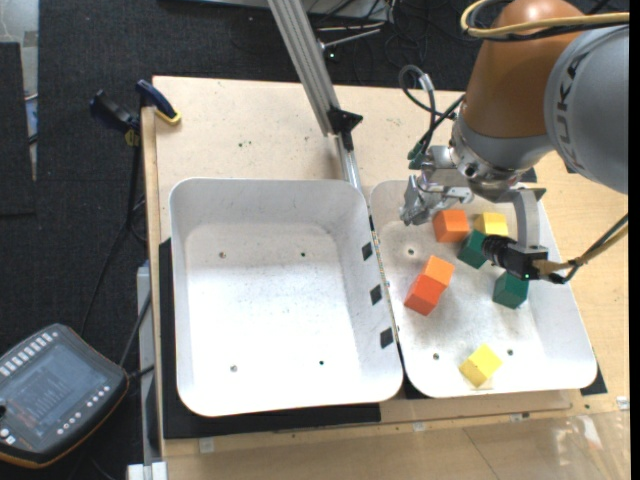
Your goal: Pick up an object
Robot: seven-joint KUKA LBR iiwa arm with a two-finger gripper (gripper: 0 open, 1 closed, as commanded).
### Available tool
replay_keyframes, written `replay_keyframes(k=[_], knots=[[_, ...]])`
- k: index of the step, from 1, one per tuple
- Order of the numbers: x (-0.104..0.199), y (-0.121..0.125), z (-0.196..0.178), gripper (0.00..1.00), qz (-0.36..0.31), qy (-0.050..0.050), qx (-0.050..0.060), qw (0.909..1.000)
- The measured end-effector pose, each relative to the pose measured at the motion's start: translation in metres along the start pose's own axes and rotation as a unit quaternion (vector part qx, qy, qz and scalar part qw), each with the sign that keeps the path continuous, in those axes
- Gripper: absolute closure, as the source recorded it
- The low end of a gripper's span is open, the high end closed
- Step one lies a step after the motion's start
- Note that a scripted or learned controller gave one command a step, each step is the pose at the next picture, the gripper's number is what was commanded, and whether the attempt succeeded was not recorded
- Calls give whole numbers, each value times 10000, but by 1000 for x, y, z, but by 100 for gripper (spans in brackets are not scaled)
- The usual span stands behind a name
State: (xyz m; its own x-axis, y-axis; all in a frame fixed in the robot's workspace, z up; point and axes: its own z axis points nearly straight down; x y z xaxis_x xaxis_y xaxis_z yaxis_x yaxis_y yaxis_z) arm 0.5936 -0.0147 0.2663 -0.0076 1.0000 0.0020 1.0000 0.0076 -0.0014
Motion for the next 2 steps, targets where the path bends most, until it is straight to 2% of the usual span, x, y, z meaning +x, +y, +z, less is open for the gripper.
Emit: replay_keyframes(k=[1,2], knots=[[54,-25,4,100,-3,1,6,10000],[91,-46,17,100,5,-5,8,10000]])
